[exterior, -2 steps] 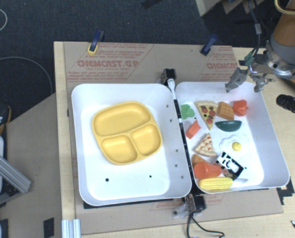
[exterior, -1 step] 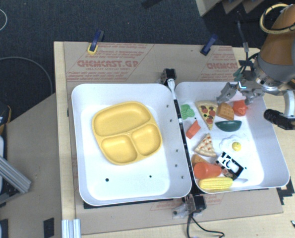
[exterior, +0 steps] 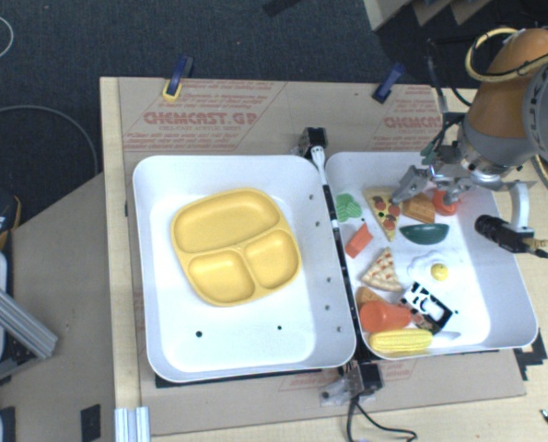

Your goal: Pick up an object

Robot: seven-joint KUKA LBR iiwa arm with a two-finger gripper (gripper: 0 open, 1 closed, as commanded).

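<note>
Cardboard-topped bench (exterior: 255,113) sat on dark carpet (exterior: 71,26), two clamps (exterior: 175,78) along its top edge. Two white bins (exterior: 154,247): left held one yellow plate (exterior: 235,245), right roughly ten toy foods (exterior: 384,270). Gripper (exterior: 430,180) upper right; grip state unclear.

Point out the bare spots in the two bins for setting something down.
Left bin: bare floor around the yellow divided plate, widest along its near edge. Right bin: bare strip by its right wall; crowded from pizza slice to corn cob.

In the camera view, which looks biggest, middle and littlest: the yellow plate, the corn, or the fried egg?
Largest to smallest, as they look in the camera view:
1. yellow plate, far bigger than the rest
2. corn
3. fried egg
The corn and egg are close in size, and the corn lies nearer the camera, so that order is unsure.
</note>
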